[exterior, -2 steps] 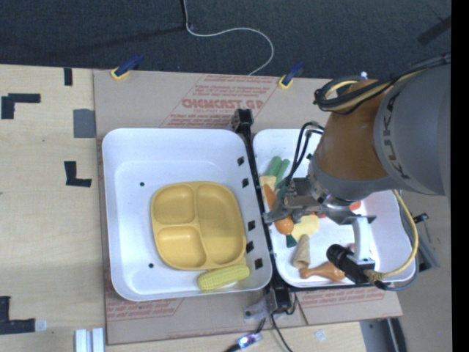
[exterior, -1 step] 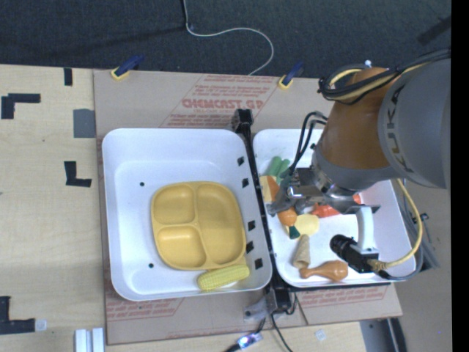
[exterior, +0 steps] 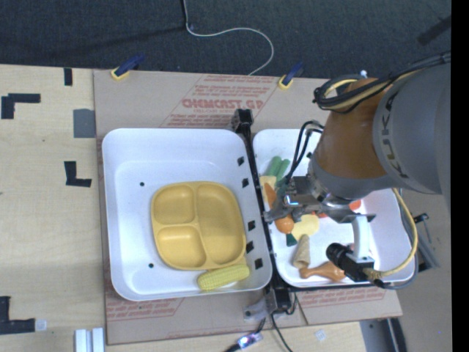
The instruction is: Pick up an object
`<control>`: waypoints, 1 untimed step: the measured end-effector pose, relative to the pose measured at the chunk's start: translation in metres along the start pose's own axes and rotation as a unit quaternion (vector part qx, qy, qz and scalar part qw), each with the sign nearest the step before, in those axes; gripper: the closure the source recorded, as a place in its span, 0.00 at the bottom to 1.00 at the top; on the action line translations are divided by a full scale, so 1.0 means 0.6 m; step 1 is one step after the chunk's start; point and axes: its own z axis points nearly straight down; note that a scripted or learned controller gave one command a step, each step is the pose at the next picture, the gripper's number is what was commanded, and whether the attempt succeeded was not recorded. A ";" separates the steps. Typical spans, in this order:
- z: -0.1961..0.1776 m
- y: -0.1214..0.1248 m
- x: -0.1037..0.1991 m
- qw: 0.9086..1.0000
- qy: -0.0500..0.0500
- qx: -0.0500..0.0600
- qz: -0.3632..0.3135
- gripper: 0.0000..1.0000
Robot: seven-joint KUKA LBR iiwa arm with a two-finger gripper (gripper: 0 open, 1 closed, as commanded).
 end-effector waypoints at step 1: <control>-0.028 0.013 0.015 1.000 0.000 -0.001 -0.001 1.00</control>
